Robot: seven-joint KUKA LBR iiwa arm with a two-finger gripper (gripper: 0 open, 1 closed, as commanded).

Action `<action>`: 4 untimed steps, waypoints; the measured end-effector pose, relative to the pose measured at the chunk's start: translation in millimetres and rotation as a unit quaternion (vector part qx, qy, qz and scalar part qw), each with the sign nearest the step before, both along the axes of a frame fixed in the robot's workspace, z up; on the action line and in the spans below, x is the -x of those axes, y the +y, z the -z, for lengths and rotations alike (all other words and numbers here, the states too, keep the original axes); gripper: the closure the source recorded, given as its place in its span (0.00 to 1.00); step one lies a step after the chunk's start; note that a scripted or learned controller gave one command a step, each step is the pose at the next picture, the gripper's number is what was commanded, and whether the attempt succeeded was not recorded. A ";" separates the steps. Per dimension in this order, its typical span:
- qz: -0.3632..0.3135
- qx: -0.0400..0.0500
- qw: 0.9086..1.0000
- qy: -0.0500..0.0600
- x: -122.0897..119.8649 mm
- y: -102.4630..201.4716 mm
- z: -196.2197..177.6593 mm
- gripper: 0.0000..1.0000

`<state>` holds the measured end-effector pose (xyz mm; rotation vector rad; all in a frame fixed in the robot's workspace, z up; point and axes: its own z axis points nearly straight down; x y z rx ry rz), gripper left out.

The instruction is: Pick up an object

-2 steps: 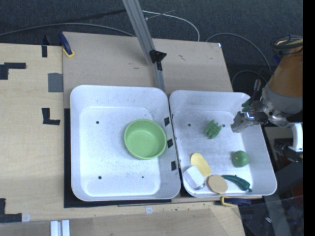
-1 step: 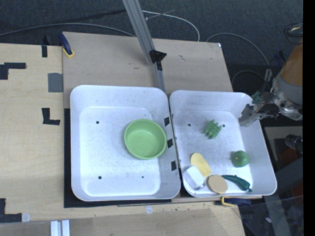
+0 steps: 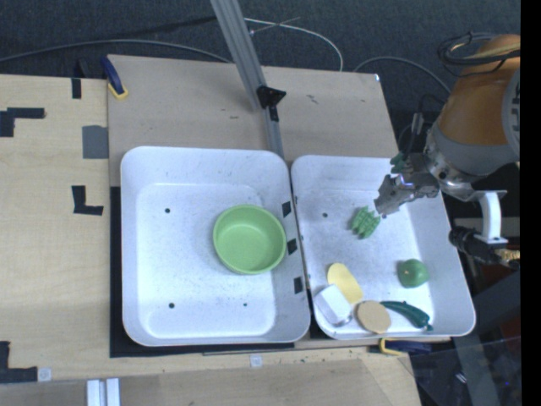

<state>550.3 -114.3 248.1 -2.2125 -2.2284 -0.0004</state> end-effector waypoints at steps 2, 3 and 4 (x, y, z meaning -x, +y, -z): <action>0.000 0.000 1.000 0.001 -4.9 109.6 10.4 1.00; 0.000 0.000 1.000 0.000 -11.9 162.3 4.2 1.00; 0.000 0.000 1.000 0.000 -17.2 208.5 4.8 1.00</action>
